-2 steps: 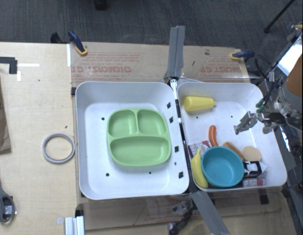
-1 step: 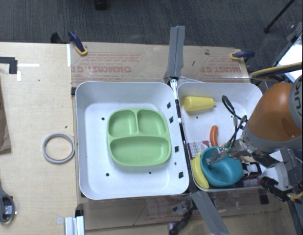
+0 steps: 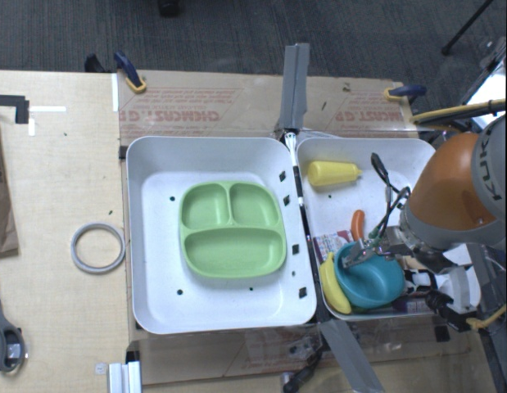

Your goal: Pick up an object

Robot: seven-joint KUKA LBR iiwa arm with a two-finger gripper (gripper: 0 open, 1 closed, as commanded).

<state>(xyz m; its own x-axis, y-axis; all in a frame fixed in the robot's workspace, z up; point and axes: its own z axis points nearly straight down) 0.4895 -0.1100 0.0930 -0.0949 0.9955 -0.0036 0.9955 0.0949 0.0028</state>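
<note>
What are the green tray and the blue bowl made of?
The green tray looks like matte plastic: one even colour, with soft moulded dividers. The blue bowl also seems plastic, smooth and slightly shiny, though the look alone can't rule out silicone.

The pincer [image 3: 369,250] sits low over the blue bowl [image 3: 372,283], and its tips are too small and tangled with dark cables to read. Right of it, the arm [image 3: 454,191] covers that side of the right bin [image 3: 400,150] and runs off the picture's edge. Below the pincer, the bowl hides part of the yellow banana [image 3: 333,286]. Just left of it, the printed packet [image 3: 331,242] is blurred, its lettering unreadable. Far left, scissors [image 3: 3,346] on the table [image 3: 48,187] are cut off.
</note>
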